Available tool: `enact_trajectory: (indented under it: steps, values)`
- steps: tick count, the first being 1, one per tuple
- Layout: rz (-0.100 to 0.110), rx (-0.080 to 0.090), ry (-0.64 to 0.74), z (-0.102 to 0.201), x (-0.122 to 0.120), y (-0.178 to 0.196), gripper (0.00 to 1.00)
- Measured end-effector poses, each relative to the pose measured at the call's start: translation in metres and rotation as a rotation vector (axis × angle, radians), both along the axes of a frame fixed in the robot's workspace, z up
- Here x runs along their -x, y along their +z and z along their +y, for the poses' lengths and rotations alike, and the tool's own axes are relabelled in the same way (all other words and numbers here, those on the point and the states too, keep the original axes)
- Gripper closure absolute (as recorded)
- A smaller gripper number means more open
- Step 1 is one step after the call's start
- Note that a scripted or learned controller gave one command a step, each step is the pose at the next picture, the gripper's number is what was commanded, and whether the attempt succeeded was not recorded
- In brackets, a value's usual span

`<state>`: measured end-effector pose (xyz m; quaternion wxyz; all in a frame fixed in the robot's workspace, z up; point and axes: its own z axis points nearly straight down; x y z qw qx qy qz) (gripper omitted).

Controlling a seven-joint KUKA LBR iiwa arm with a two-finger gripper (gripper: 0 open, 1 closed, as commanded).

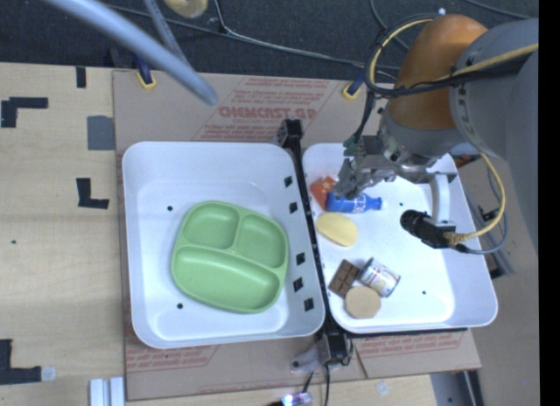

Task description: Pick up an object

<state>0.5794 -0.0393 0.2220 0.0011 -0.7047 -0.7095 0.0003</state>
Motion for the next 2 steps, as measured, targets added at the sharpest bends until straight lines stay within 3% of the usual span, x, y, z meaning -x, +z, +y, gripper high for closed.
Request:
enact_trajectory:
  steps: [2]
  values:
    - [0.000,-0.001,0.001,0.115,0.030,0.014,1.00]
